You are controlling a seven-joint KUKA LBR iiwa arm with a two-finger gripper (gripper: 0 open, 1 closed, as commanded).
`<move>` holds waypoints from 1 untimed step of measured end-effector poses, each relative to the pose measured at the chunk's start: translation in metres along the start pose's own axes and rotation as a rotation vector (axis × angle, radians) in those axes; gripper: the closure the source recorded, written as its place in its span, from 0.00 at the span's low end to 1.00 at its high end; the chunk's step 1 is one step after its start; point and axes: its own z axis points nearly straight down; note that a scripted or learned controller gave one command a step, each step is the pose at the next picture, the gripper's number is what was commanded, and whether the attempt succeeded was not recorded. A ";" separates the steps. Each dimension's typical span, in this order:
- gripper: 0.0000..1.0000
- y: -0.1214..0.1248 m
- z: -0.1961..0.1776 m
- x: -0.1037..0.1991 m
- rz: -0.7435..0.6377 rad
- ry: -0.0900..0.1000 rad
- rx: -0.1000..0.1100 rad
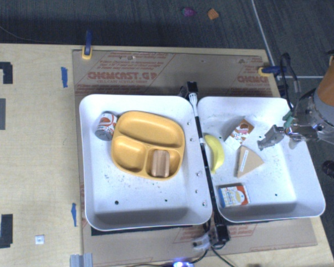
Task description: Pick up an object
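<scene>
My gripper point(279, 142) hangs over the right part of the right bin point(306, 204), its two fingers spread apart and open with nothing between them. Just left of it lies a tan wedge-shaped piece point(248, 162). A small white and red pack point(239, 134) sits above the wedge. A yellow banana point(214, 151) lies along the bin's left wall. A small box with an orange and blue label point(233, 195) rests near the bin's front.
The left bin point(94, 193) holds a yellow divided tray point(145, 141) with a brown block point(159, 163) in one compartment. A dented can point(104, 125) lies beside the tray. The grey arm with its orange band point(329, 88) enters from the right.
</scene>
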 end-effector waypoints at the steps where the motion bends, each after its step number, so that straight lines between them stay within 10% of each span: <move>1: 0.00 -0.017 0.139 0.007 0.001 0.000 0.001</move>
